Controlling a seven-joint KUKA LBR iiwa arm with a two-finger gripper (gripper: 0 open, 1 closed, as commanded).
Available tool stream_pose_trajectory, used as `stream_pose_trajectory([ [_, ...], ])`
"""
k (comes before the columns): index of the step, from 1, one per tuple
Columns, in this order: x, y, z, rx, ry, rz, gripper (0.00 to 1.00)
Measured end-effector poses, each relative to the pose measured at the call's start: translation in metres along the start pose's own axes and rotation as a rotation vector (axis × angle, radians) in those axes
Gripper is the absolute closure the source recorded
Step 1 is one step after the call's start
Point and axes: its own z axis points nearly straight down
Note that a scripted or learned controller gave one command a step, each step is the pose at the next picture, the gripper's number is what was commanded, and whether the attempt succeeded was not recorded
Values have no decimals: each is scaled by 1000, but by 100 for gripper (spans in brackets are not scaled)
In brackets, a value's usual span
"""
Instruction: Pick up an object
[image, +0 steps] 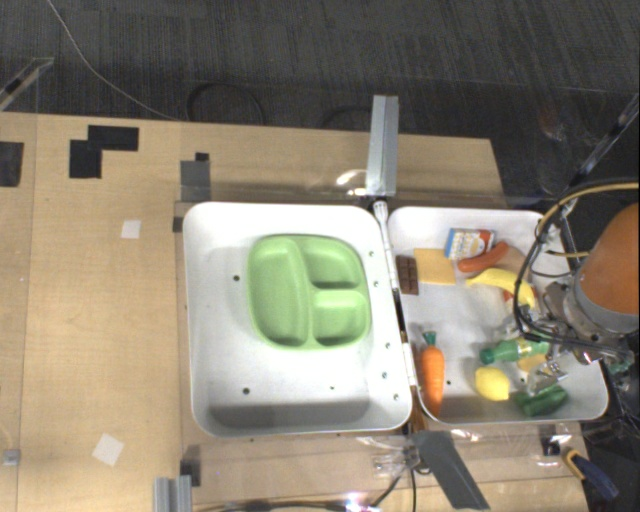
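Note:
The right bin (456, 322) holds several toy foods. An orange carrot (432, 368) lies by its left wall, with a yellow lemon (491, 383) to its right. A light green bottle (508, 351) lies above the lemon, and a dark green vegetable (541, 402) sits at the front right corner. Further back are a yellow banana (500, 282), a red sausage (481, 261), a yellow cheese slice (432, 267), a small printed box (466, 241) and a brown bar (406, 275). My gripper (547, 368) hangs low in the bin's right front part, between the bottle and the dark green vegetable, close to the lemon.
The left bin (215, 300) holds a light green divided plate (305, 290). The arm's orange band (615, 265) and black cables (535, 270) overhang the right bin's right side. A metal post (383, 150) stands behind the divider between the bins.

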Motion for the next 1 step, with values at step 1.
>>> stream_pose_trajectory([
  [1,-93,-26,7,1,-5,-156,0],
])
